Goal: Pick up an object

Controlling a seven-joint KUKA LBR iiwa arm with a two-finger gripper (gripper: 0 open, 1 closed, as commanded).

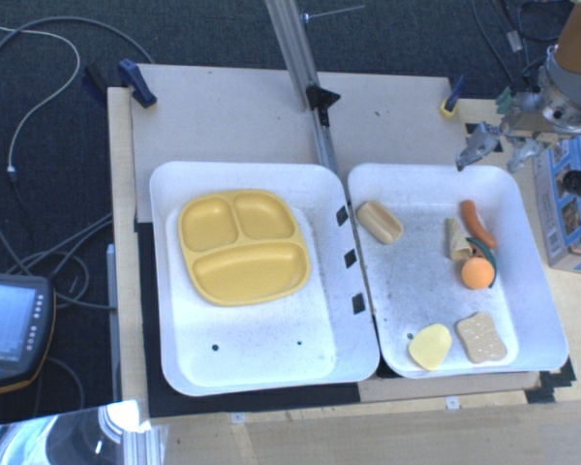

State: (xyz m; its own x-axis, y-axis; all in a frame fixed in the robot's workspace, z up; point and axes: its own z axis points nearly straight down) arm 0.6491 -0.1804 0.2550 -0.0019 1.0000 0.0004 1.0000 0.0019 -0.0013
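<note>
- The gripper (486, 148) hangs over the counter (223, 114) just past the right bin's (397, 187) far right corner, its fingers (472, 151) apart and holding nothing.
- Inside that bin lie a tan bread roll (379, 222), a red sausage (477, 224), an orange (477, 273), a yellow wedge (430, 347) and a cracker (481, 337).
- A yellow divided plate (243, 246) sits in the left bin (261, 356).

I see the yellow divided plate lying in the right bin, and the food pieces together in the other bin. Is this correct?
Not quite. The camera view shows the yellow divided plate lying in the left bin, not the right one. The food pieces, such as the orange ball and the cracker, are together in the other bin, the right bin.
</note>
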